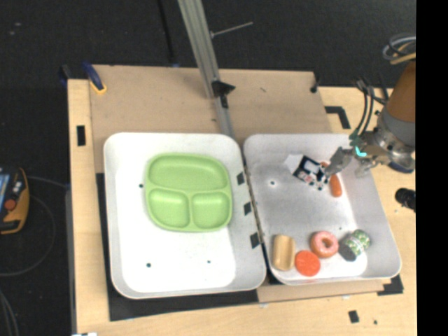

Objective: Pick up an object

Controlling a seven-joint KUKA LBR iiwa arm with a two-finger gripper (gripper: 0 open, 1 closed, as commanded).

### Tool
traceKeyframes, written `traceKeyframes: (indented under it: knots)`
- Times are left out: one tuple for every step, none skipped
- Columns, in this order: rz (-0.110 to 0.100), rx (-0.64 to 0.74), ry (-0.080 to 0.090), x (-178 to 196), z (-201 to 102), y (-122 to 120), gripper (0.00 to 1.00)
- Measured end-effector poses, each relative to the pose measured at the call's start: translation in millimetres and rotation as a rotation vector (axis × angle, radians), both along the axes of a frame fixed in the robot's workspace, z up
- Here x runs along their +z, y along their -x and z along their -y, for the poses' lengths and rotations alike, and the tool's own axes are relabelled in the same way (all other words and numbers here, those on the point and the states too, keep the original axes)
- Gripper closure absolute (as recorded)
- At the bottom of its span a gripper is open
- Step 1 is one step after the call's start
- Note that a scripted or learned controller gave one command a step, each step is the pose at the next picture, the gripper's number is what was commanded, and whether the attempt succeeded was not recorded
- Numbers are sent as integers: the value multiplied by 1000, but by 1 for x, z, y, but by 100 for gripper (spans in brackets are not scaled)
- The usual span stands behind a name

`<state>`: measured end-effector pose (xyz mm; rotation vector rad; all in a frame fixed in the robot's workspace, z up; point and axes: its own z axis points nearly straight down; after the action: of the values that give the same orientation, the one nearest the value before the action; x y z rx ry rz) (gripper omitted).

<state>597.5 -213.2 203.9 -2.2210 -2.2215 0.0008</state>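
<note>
- The floor (pixel 56 19) around the bench is dark, almost black, and fills the top and left of the frame.
- The bench (pixel 175 100) is a pale tan board in the middle of the frame, with small black marks on it.
- A grey metal post (pixel 203 54) runs from the top middle down to the spot between the two bins.
- At the far left edge sits an orange and black thing (pixel 14 201) with a cable by it. It is too blurry to name.
- The left bin (pixel 126 257) is white and holds a green tray (pixel 187 192) with three parts.
- The right bin (pixel 280 180) is white and touches the left bin along one side.
- Along the low edge of the right bin lie a tan roll (pixel 282 251), a red ball (pixel 307 263), a pink donut (pixel 324 243) and a green and grey thing (pixel 355 243).
- A small orange piece (pixel 336 185) lies in the upper part of the right bin.
- The arm (pixel 402 110) comes in from the right side of the frame.
- The gripper (pixel 316 173) sits low in the upper part of the right bin, just left of the orange piece.
- I cannot tell how wide it is set; that part is dark and blurry.
- No writing or label can be read.
</note>
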Motion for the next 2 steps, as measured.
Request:
traceKeyframes:
  knots:
    - [2,1,2,1,0,-1,0]
    - [-1,0,2,-41,5,1,0]
